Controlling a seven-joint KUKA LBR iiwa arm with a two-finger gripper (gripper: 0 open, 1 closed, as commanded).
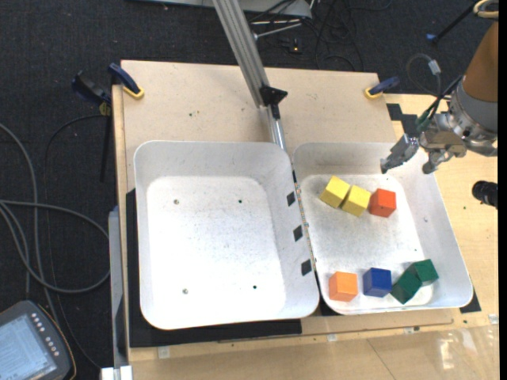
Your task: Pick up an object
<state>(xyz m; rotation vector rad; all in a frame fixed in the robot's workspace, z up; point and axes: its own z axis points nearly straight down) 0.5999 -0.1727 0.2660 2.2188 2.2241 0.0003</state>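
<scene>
Approach step, judging by the pose: no grasp made yet. Gripper [413, 161] hangs above the far right corner of the right bin [445, 222], with the two fingers [393, 163] spread wide and nothing between them.

Nearest candidate for picking: the red block [383, 203], lying in the upper part of the right bin, a little below and to the left of the gripper. Touching it on the left, or almost touching, two yellow blocks [336, 191] [356, 201] in a slanted row.

Next move probably asks for a short shift toward the red block, then a descent with the fingers placed on its two free sides. Needs care here, because the yellow neighbour sits very close on one side and leaves little room for a finger; turning the wrist to close across the other pair of faces seems safer.

Along the near edge of the same bin: an orange block [342, 286], a blue block [378, 282] just beside it, and two green blocks [406, 286] [426, 271] pressed together in the corner. Harder to take, being so near to the rim.

Beside, the left bin [139, 212]. Behind the bins, a slanted metal pole [242, 42], well apart from the gripper and likely no obstacle.
</scene>
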